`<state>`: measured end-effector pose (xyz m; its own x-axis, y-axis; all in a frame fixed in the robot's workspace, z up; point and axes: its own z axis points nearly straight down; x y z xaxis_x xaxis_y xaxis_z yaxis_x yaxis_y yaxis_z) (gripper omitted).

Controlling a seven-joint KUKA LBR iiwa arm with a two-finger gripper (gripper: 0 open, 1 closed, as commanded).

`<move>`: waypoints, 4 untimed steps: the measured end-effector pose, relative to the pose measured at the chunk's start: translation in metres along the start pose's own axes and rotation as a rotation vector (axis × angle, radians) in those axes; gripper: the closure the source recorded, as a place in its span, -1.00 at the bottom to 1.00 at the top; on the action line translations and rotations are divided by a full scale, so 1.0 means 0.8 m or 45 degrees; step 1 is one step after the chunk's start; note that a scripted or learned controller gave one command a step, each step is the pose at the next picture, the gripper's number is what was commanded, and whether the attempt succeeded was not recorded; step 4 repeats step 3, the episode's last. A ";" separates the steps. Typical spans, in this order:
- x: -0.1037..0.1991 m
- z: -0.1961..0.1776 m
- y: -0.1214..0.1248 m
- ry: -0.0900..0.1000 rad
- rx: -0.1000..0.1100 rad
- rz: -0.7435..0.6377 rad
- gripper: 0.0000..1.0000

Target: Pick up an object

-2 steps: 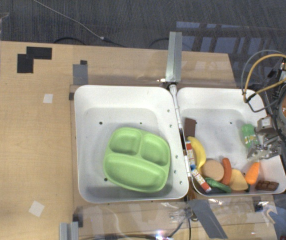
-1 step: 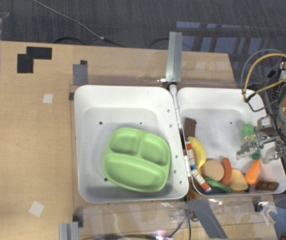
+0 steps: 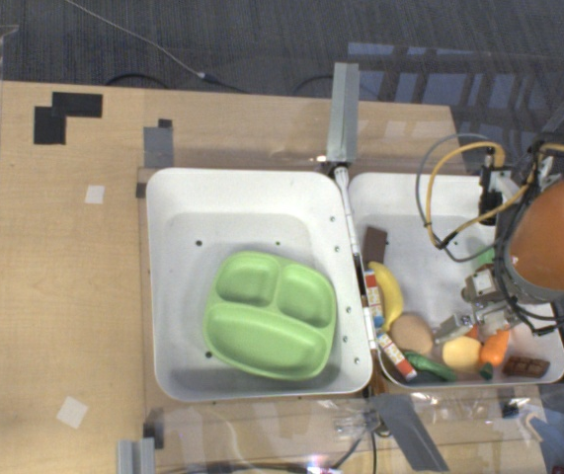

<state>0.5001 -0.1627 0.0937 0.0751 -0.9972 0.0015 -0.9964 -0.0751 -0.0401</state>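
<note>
- The table (image 3: 74, 294) is pale wood and carries two shallow white bins side by side.
- The left bin (image 3: 178, 215) holds one green divided plate (image 3: 270, 314), lying flat toward its near right part.
- The right bin (image 3: 400, 200) holds a cluster of play food along its near edge.
- A yellow banana (image 3: 388, 292) lies close to the wall shared with the left bin, with a tan potato-like piece (image 3: 412, 333) just below it.
- Near these lie a green pepper-like piece (image 3: 430, 367), a yellow lemon-like piece (image 3: 462, 353), an orange carrot (image 3: 496, 348) and a brown bar (image 3: 524, 367) at the right.
- A small dark brown block (image 3: 374, 240) sits apart, farther back.
- The arm reaches in from the right; its jaws (image 3: 479, 316) hang low just above the lemon and carrot.
- I cannot tell how the jaws are set, or whether anything is caught in them.
</note>
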 end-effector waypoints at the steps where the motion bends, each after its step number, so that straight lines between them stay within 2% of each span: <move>1: -0.003 0.002 0.000 0.001 -0.020 -0.144 -1.00; 2: -0.006 0.001 0.006 0.003 -0.020 -0.258 -1.00; 3: 0.004 0.004 -0.004 -0.007 -0.036 -0.332 -1.00; 4: 0.004 0.004 -0.004 -0.007 -0.036 -0.332 -1.00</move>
